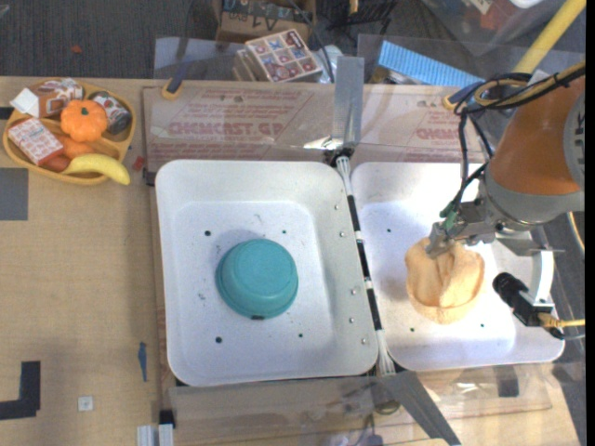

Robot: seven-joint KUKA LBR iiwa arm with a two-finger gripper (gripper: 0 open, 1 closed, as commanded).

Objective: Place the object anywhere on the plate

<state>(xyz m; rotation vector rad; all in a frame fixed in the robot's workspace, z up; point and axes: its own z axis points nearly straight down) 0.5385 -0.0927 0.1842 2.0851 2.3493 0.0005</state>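
Your arm (535,147) reaches in over the right bin (390,203), wrist angled down, its gripper (444,240) at the top edge of the tan object (446,280). You cannot tell its jaw state. The teal plate (257,277) sits in the left bin (186,203).

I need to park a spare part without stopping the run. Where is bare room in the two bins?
The left bin is bare all round the teal plate. In the right bin, the strip along the divider is free. Beyond it, the tan object and the gripper crowd the floor.
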